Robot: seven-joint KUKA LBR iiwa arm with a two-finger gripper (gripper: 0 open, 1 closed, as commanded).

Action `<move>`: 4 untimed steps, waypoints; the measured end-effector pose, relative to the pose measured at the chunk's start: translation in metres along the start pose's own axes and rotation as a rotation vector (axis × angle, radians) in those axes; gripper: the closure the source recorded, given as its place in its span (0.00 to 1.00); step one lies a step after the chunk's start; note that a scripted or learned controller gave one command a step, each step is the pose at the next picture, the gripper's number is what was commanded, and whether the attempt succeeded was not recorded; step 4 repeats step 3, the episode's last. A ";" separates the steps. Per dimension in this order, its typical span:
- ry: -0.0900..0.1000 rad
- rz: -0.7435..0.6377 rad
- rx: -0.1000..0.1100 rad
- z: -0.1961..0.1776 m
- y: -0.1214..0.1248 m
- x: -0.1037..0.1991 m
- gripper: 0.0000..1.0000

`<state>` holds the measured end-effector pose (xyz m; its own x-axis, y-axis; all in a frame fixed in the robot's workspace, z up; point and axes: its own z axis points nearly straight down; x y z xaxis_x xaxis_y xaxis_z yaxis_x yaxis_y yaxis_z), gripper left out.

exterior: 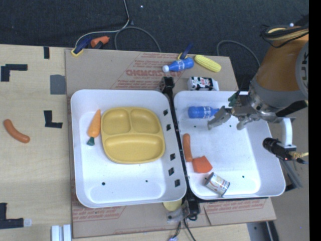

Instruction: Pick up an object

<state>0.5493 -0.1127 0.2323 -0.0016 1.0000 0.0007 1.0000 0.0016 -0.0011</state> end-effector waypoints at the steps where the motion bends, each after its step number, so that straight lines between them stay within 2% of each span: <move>1: 0.003 0.003 0.013 0.101 -0.070 0.010 0.00; 2: -0.002 0.002 0.000 0.150 -0.066 0.017 0.00; 3: -0.004 0.004 -0.004 0.136 -0.065 0.015 1.00; 4: -0.004 0.004 -0.004 0.136 -0.065 0.015 1.00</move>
